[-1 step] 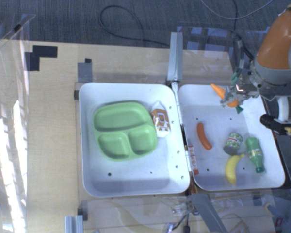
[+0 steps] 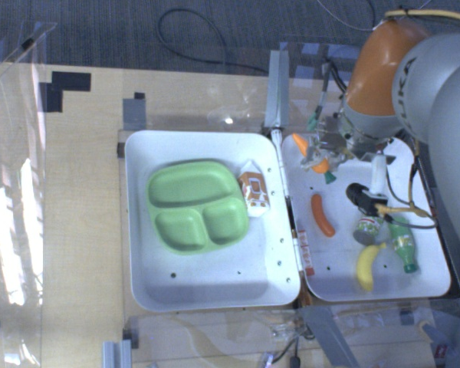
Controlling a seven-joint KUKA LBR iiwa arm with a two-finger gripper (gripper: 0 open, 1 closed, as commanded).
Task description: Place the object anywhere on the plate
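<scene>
**On the bench:** A pale wooden bench (image 2: 77,205) is seen from above, backed by a dark grey carpeted floor (image 2: 138,6) on which a black cable (image 2: 192,33) is looped. Black tape marks (image 2: 65,85) are stuck near the bench's far-left corner, and a clear plastic panel (image 2: 15,167) is stood along its left side.

Two shallow white bins are set side by side on the bench. In the left-hand white bin (image 2: 215,290), a green three-compartment plastic plate (image 2: 195,205) is laid flat, and a small white-and-brown wrapped packet (image 2: 254,190) is touching its right rim.

The grey-and-orange robot arm (image 2: 437,90) is reached in from the right. Its tool (image 2: 320,158) is held low over the far-left corner of the right-hand white bin (image 2: 422,282). An orange carrot-shaped piece (image 2: 298,142) is found there, partly covered by the tool. Whether the tool is spread, pressed together or pinching the piece cannot be told. The piece is separated from the plate by the bins' adjoining walls.

Nearer the camera in the same bin, a red sausage-shaped toy (image 2: 322,215), a yellow banana (image 2: 366,265), a green plastic bottle (image 2: 402,248) and a small labelled can (image 2: 368,227) are scattered.
</scene>
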